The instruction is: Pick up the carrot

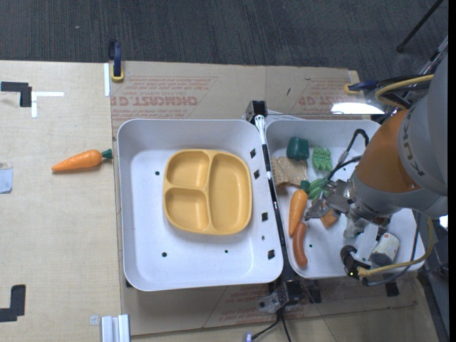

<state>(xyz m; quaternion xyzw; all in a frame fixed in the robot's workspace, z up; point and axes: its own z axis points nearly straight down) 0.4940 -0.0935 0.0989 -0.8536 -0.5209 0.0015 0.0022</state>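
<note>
From above, two white bins sit side by side on a brown bench. The left bin (142, 262) holds a yellow plate (209, 191) with three parts. The plate lies flat near the middle of that bin.

The right bin (399, 258) holds toy food. A carrot (297, 211) lies by its left wall, with its green top up near the arm and its point toward the front. Just below it, and touching its tip, is a red sausage (300, 246). Above the carrot is a tan piece of bread (287, 171). A dark green block (298, 147) and a light green leafy toy (322, 158) sit near the back of this bin.

The grey and orange arm (399, 162) comes in from the right, over the right bin. The gripper (318, 209) is low, just beside the carrot, on its right. A small orange bit (329, 219) shows by the gripper. I cannot tell how it is set.

A second carrot (78, 162) lies on the bench, well left of both bins.
</note>
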